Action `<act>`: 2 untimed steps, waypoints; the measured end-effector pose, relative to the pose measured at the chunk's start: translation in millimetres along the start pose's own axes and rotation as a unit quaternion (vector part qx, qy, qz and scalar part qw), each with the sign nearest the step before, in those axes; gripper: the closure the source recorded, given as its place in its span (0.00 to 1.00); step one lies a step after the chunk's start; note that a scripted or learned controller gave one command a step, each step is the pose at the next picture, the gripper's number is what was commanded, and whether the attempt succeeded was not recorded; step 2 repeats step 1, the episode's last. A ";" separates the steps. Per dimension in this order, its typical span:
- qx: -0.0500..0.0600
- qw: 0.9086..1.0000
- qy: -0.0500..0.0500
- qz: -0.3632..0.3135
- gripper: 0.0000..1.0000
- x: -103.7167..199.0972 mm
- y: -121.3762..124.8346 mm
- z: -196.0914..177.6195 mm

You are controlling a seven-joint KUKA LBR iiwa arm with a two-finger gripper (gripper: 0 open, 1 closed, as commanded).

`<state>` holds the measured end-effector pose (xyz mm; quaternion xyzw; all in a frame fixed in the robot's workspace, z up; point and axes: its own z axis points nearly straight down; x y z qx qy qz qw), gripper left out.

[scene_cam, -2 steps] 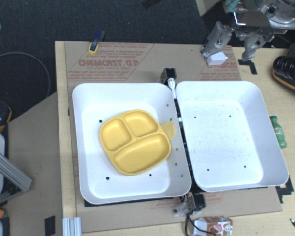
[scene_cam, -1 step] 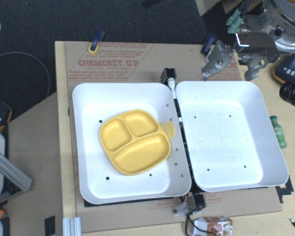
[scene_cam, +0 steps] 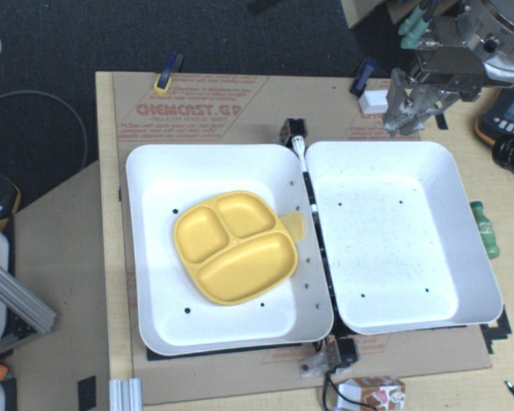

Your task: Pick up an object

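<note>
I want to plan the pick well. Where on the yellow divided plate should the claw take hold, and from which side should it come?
Probably the yellow divided plate's raised outer rim, from straight above. It lies flat and upright in the left bin, too wide to span, so only a thin edge fits between two fingers. The small tab on its right edge, facing the claw, is another likely hold.

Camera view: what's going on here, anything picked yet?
Nothing picked yet. The grey KUKA arm's gripper hangs above the back edge of the right shallow white bin, with nothing visible between its fingers. The only object is a yellow plastic three-compartment divided plate, lying flat in the left shallow white bin, well away from the gripper.
</note>
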<state>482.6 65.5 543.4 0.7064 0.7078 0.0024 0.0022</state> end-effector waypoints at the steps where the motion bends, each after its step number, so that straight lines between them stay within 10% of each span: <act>1: 0.009 1.000 -0.001 0.001 1.00 8.6 -4.6 85.0; 2: 0.009 1.000 -0.001 0.001 1.00 8.6 -4.6 85.0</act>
